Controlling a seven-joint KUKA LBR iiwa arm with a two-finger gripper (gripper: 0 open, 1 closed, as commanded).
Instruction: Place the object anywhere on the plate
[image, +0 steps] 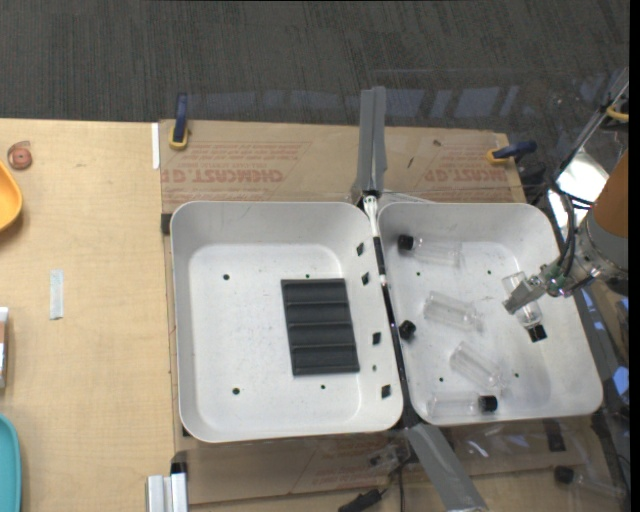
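I'm looking down on two shallow white bins set side by side on the tabletop (80, 250), with a sheet of brown cardboard (270, 165) under their far edge. The left bin (200, 400) carries the plate (319, 326), a dark, nearly black rectangle with ridges running across it, lying flat a little right of the bin's middle. The things to be moved are in the right bin (560, 400): small clear plastic vials with black caps, hard to pick out against the white floor except by those caps and a faint glint. The far vial (432, 250) lies near the far left corner with its cap toward the left wall. The middle vial (450, 314) lies on its side around the centre of the bin, and a black cap (407, 328) sits by the left wall near it. The near vial (472, 365) lies toward the near wall, with another black cap (488, 403) close to that edge. The arm (612, 215) comes in from the right, and its hand (522, 298) hangs over the right part of this bin. A fourth black cap (537, 333) shows just beside the hand on its near side. I cannot tell whether the hand is spread or pressed together, nor whether it has that vial.
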